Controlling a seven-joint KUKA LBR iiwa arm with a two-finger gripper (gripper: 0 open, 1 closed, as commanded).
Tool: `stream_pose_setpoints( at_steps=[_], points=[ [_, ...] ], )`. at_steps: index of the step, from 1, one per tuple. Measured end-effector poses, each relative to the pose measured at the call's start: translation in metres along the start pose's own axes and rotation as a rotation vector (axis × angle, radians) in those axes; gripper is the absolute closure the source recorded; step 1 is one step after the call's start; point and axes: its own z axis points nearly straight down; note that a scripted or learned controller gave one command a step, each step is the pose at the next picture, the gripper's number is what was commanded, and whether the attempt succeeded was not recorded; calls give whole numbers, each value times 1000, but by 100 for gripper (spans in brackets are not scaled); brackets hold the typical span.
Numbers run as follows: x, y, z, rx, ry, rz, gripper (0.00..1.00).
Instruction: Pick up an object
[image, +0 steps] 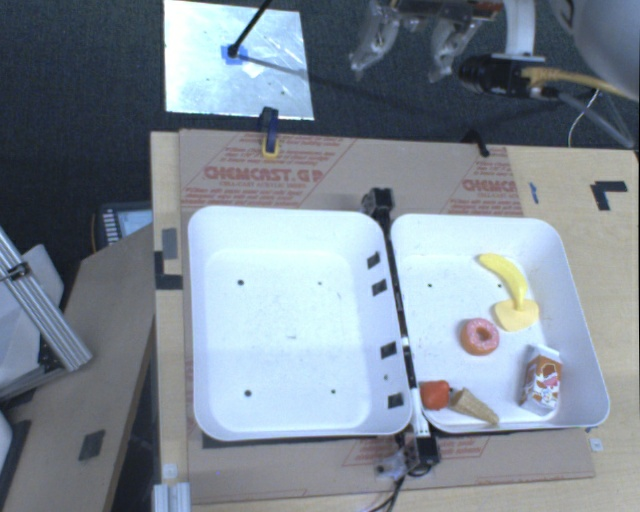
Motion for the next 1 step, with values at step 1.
stream_pose_setpoints(
  at_steps=[1],
  points=[
    [8, -7, 195, 35, -4, 2, 0]
  ],
)
